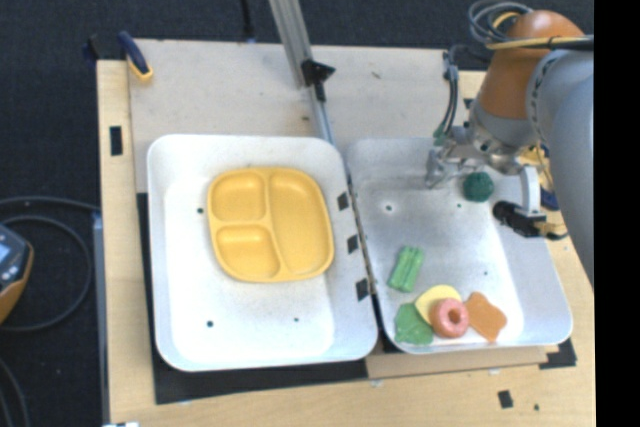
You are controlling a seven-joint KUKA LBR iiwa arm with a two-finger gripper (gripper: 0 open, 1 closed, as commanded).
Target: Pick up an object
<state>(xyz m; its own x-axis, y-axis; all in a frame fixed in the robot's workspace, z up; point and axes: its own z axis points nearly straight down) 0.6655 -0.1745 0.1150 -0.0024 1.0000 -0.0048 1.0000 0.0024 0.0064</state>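
My gripper [440, 169] hangs over the far end of the right bin [520, 285], with the grey arm and its orange band behind it at the right. A small dark green ball [478, 186] lies just right of the gripper, close beside it; whether they touch is unclear. Toward the bin's middle rests a light green ridged block [406, 268]. At the near edge are bunched a green piece [411, 326], a yellow disc [436, 298], a pink ring [450, 318] and an orange piece [487, 315].
A yellow three-compartment plate [270, 223] sits in the left bin [180, 315]. A metal pole [285, 5] slants up from the bench behind the bins. Cables and a black fitting [522, 216] hang by the right bin's far right rim.
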